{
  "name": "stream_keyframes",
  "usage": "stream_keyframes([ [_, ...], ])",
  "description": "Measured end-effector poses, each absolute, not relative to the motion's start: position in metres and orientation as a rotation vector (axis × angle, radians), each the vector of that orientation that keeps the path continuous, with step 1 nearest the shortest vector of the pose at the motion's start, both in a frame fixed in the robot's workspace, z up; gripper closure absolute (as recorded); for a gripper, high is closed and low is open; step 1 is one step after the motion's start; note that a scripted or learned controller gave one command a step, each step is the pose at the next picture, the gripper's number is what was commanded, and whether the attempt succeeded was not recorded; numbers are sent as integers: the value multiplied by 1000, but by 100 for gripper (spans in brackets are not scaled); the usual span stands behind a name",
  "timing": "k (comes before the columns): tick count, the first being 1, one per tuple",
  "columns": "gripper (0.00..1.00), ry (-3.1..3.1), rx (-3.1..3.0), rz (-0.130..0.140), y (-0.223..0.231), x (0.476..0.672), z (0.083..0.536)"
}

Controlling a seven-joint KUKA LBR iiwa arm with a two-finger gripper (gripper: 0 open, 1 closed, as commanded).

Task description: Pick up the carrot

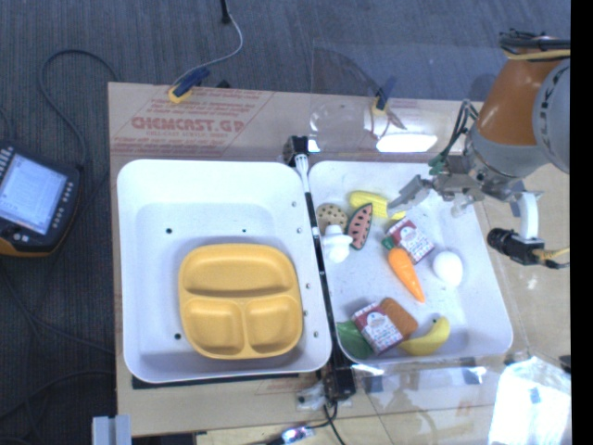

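Look to the right bin (496, 295) and you find the carrot (406, 273) lying on its floor near the middle, below and a little to the left of the gripper (414, 191) as the camera sees it. The two are apart; nothing sits between the fingers, which stand spread and released above the bin's upper part. The grey arm (523, 109) with its orange band comes in from the right edge.

The carrot's long axis runs on a slant: its thick end sits up and left, beside a small red-and-white packet (410, 240), and its thin tip points down and right, toward the yellow banana (430, 336) at the bin's near wall. A white egg (447, 268) rests just to the right of the carrot.

You also see a watermelon slice (360, 224), a cookie (331, 216) and a yellow piece (366, 199) up near the divider, and a second red packet (375, 326) next to a brown block (401, 316) lower down, with something green (349, 338) under them.

The left bin (148, 248) holds a yellow compartment tray (241, 297). Both bins sit on a cardboard-coloured board (185, 123) printed with red lettering, over dark grey carpet (93, 17). A handheld control pendant (35, 197) lies on the floor at the left, with black cables (56, 63) trailing from it.
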State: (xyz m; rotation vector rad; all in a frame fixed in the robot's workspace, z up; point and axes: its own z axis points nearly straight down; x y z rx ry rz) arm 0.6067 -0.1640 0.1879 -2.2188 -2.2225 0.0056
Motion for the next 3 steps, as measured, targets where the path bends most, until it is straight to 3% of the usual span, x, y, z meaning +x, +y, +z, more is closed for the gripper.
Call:
stream_keyframes([
  [1,0,-2341,-2102,-3,-188,578,96],
  [2,0,-2207,-2257,-6,-181,507,90],
  [3,100,-2212,-2260,-7,-182,509,101],
])
